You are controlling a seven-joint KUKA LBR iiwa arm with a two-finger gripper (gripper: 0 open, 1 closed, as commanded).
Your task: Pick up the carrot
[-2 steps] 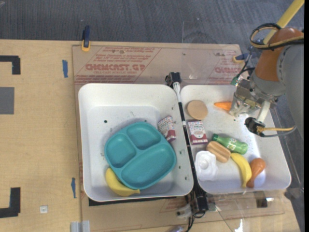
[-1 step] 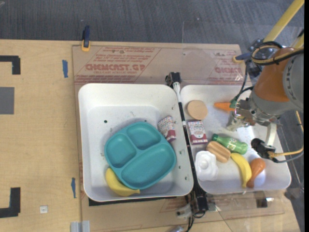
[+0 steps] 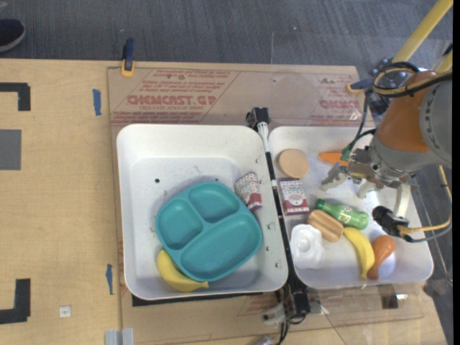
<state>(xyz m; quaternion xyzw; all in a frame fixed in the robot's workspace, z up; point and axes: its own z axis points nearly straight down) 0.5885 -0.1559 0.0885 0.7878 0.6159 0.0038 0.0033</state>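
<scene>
While I watched from the console, the right bin [image 3: 424, 261] held the carrot [image 3: 331, 157] near its far wall, just beside the gripper [image 3: 350, 177], whose fingers stood apart, clasping nothing. I judged the carrot light, stiff and smooth, best pinched across its thicker middle.

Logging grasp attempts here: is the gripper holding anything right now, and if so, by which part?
It cannot be told. The gripper sits right at the carrot in the right bin, whose orange tip pokes out beside it, but the contact itself is hidden.
</scene>
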